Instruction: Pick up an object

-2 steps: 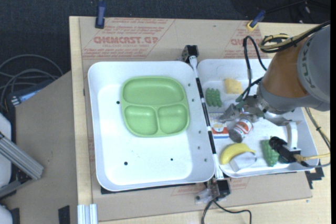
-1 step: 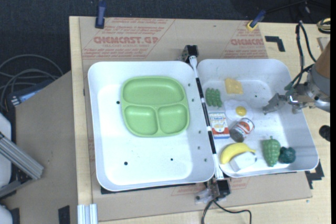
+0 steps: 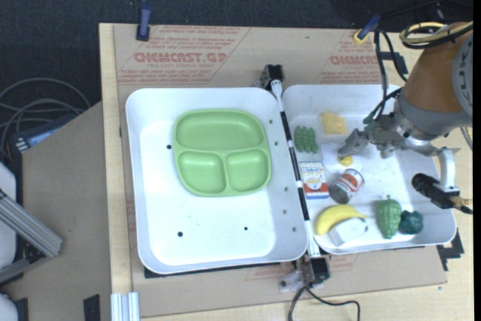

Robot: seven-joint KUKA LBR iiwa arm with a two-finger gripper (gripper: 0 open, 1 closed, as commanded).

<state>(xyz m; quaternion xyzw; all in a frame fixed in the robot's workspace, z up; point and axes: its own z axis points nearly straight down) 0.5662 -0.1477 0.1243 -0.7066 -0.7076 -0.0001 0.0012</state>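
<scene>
Hovering in the right bin [image 3: 440, 237], the claw [image 3: 350, 149] spreads its fingers wide right above a small yellow piece [image 3: 345, 159], too small to tell its axis; can [image 3: 346, 185] and banana [image 3: 337, 217] lie nearby; green tray [image 3: 222, 151] sits in the left bin [image 3: 150, 184]

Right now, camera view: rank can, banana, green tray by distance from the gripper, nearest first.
1. Can: right bin, just below the gripper.
2. Banana: right bin, near its front edge, past the can.
3. Green tray: left bin, across the divider.
</scene>
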